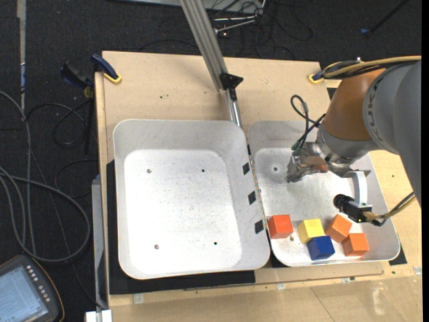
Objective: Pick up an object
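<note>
The gripper (293, 173) is hanging low over the upper middle of the right bin (295, 203), pointing down to its floor; it is looking dark and small from this height, so I cannot tell how far the claw is open, and no block is showing inside it. The grey arm (375, 106) is coming in from the right and is covering the upper right corner of this bin, so that rim is hidden.

The blocks are all lying in a row along the near edge of the right bin, well apart from the gripper; bare white floor is lying between them and it. The leftmost orange block (280, 225) is sitting just beside the left wall, near the seam with the left bin (174, 200); there is little room on that side. The yellow block (312, 229) is standing a little to its right, and the blue block (321, 247) is pressing against its near corner, close to the near rim. The middle orange block (340, 227) and the rightmost orange block (356, 244) are crowding together near the right corner; I cannot tell whether they are touching.

The left bin is showing a wide white floor with fine dark specks. A slanted metal bar (204, 39) is reaching down over the bench (167, 86) to the far end of the seam.
</note>
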Action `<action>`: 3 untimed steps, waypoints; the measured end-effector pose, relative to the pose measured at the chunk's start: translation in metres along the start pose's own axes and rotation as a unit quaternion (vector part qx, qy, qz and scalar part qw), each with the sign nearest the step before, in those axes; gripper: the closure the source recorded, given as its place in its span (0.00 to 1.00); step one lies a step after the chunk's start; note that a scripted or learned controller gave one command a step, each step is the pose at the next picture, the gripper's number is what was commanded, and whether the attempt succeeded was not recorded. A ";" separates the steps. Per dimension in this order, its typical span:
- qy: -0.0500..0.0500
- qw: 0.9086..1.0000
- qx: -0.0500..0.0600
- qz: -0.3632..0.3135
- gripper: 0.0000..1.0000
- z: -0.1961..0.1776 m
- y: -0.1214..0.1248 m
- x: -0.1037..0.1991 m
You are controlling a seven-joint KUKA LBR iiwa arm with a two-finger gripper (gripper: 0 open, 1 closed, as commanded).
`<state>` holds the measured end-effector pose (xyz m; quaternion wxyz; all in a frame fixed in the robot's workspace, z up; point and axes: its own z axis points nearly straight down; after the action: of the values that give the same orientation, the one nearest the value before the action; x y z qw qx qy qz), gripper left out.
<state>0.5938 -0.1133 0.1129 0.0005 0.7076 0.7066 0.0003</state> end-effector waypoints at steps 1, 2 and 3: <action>-0.001 1.000 -0.003 -0.001 1.00 -0.062 -0.005 -0.001; -0.001 1.000 -0.003 -0.002 1.00 -0.119 -0.001 0.009; -0.001 1.000 -0.002 -0.002 1.00 -0.155 0.001 0.009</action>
<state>0.5943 -0.1040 0.2675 0.0026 0.7060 0.7082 0.0015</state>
